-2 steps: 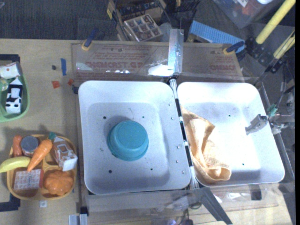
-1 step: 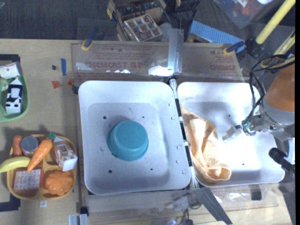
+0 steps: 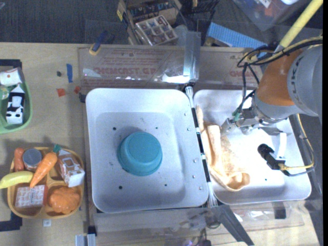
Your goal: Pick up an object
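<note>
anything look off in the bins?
The orange cloth in the right bin lies crumpled against the left wall, one end bunched up. The teal bowl in the left bin sits upside down. No visible spill or damage.

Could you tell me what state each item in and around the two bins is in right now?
Blue bowl: upside down, in the middle of the left bin.
Orange cloth: crumpled, lying along the left side of the right bin.
Gripper: low over the right bin, beside the cloth's upper end.
Yellow tray: left of the bins, loaded with toy food.
</note>
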{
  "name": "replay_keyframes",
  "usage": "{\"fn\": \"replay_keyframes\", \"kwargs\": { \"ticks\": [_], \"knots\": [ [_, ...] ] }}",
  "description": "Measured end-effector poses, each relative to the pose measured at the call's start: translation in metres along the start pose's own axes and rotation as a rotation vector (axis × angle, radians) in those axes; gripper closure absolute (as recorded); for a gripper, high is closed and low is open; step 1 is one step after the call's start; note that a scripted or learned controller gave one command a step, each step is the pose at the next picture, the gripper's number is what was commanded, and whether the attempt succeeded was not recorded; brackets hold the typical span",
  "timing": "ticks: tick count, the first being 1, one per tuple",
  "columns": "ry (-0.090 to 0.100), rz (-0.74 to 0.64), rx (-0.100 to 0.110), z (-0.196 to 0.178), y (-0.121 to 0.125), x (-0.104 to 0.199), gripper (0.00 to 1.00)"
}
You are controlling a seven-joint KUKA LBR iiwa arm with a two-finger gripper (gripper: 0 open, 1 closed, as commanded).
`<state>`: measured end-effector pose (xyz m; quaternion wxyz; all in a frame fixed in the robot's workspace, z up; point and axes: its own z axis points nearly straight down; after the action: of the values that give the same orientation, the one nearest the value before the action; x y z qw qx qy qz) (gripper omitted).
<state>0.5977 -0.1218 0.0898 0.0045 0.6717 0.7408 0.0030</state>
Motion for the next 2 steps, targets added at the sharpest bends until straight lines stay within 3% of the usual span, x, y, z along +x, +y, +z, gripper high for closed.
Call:
{"fn": "replay_keyframes", "kwargs": {
  "ticks": [1, 2],
  "knots": [
    [0.0, 0.004, 0.008, -0.084, -0.005, -0.057, 0.0],
    [0.003, -0.123, 0.01, -0.059, -0.071, -0.021, 0.0]
  ]
}}
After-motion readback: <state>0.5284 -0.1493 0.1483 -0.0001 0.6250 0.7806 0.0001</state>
